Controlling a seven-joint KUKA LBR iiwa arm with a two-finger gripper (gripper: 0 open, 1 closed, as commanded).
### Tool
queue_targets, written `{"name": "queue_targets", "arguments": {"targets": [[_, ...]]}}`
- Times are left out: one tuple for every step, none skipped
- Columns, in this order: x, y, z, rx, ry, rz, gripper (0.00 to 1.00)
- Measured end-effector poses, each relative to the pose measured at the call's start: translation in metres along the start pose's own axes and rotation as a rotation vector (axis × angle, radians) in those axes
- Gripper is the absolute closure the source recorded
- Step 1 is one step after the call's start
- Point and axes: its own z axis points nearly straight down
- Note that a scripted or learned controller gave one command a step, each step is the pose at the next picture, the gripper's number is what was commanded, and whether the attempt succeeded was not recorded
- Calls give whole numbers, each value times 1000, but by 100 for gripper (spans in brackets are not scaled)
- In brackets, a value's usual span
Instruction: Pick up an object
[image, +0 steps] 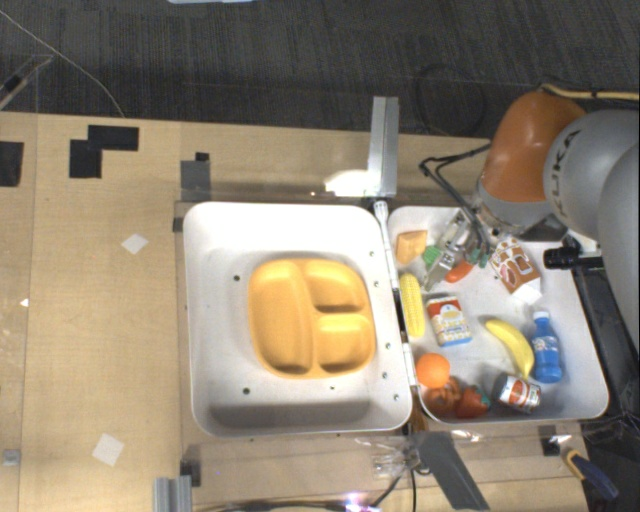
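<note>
Banana (510, 345), curved and smooth, beside blue bottle (546, 347).

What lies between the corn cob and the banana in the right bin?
In the camera view, a small red-and-white carton lies between the corn cob and the banana.

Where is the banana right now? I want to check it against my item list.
The banana lies in the right bin, toward its near right part, between the small red-and-white carton on its left and the blue bottle on its right.
</note>
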Motion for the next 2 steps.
{"name": "queue_targets", "arguments": {"targets": [[1, 2, 0, 0, 2, 119, 0], [-2, -1, 0, -3, 5, 213, 0]]}}
